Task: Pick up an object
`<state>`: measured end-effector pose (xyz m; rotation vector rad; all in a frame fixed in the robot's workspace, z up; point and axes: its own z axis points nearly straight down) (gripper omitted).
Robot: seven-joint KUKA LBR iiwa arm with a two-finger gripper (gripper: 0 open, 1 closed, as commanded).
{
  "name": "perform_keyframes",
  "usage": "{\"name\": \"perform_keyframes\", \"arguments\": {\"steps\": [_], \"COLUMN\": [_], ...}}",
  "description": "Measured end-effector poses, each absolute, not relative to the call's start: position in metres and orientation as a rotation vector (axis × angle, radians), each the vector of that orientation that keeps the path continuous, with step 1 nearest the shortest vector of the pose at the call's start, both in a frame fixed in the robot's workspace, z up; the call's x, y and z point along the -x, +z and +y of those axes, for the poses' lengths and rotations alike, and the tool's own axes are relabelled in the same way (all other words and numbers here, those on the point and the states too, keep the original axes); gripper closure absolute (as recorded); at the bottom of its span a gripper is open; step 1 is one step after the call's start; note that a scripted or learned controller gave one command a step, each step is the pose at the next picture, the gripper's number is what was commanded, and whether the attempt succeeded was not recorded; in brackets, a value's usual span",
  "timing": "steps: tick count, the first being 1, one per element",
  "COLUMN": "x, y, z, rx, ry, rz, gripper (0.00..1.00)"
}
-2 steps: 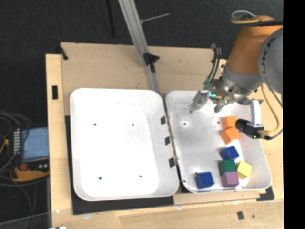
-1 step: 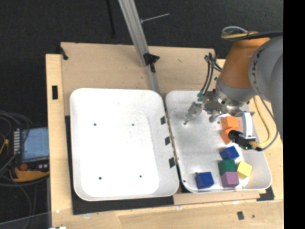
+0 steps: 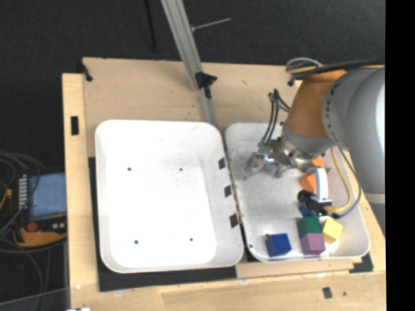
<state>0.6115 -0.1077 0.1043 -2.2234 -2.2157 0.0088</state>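
Nearest us, small blocks, blue (image 3: pixel 278 244), purple (image 3: pixel 313 243), green (image 3: pixel 309 226) and yellow (image 3: pixel 332 229), sit at the right bin's (image 3: pixel 259 193) front edge; they look light and stiff, and we would pinch one by flat opposite faces, while our gripper (image 3: pixel 258 164) hangs apart and bare above the bin's middle.

A robotics lab or test cell is shown from above. A plywood bench (image 3: pixel 162 89) is set against a dark carpeted floor. Two shallow white bins (image 3: pixel 162 193) are placed side by side on it. A grey industrial arm (image 3: pixel 350 122) with exposed cables is mounted at the right. An aluminium rail (image 3: pixel 185 37) and a cabled handheld controller (image 3: pixel 42 206) are seen nearby.
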Motion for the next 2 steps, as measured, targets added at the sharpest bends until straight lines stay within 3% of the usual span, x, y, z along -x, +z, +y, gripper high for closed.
{"name": "perform_keyframes", "arguments": {"steps": [1,2], "x": [-0.612,-0.613], "y": [0.097,0.108], "z": [-0.109,-0.109], "rx": [2.226,2.233], "ry": [0.003,-0.005], "rz": [-2.218,-2.212], "gripper": [0.0,1.0]}}
